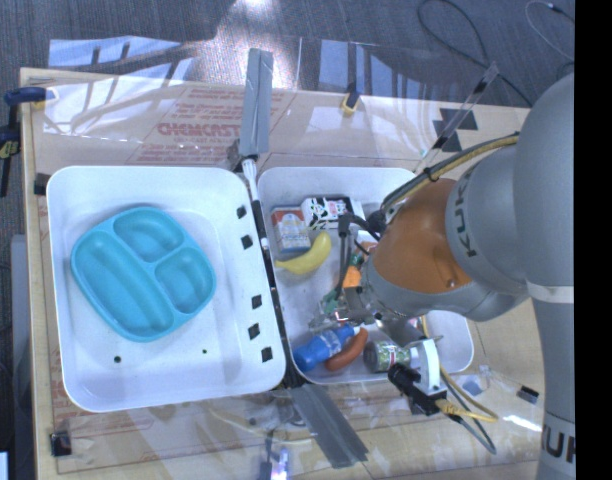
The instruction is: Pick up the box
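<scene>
1. Camera view, nearest edge: a blue bottle and a red sausage-like item lie at 6 o'clock in the right bin.
2. Above them the arm's orange wrist hides the gripper; I cannot tell its state.
3. Farther, at 11 o'clock, the box touches a banana.
4. Risk: the banana could get nudged or grabbed instead, since it crowds the box.
5. The left bin holds a blue tray.

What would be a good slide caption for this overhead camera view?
Grey arm reaching over the right bin of small items, including a banana; blue divided plate in the left bin.
</scene>
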`<move>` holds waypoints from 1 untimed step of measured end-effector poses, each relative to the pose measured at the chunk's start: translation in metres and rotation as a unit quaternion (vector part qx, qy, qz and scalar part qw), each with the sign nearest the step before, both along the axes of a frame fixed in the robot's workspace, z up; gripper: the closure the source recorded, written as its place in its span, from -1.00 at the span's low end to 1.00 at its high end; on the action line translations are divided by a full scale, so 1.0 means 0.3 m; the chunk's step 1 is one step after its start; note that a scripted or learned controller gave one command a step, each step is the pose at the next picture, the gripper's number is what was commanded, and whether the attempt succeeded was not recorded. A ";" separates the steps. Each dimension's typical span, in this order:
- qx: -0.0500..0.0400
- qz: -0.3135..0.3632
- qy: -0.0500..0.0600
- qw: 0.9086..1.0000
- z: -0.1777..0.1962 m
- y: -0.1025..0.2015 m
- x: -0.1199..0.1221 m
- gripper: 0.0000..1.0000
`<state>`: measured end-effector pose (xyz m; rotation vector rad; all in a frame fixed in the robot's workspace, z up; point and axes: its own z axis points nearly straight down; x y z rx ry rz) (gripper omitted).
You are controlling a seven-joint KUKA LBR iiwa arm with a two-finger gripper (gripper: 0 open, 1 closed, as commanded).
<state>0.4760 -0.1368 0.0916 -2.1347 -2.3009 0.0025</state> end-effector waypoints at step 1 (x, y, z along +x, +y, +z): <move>0.000 -0.055 -0.001 0.998 0.319 -0.117 0.003 1.00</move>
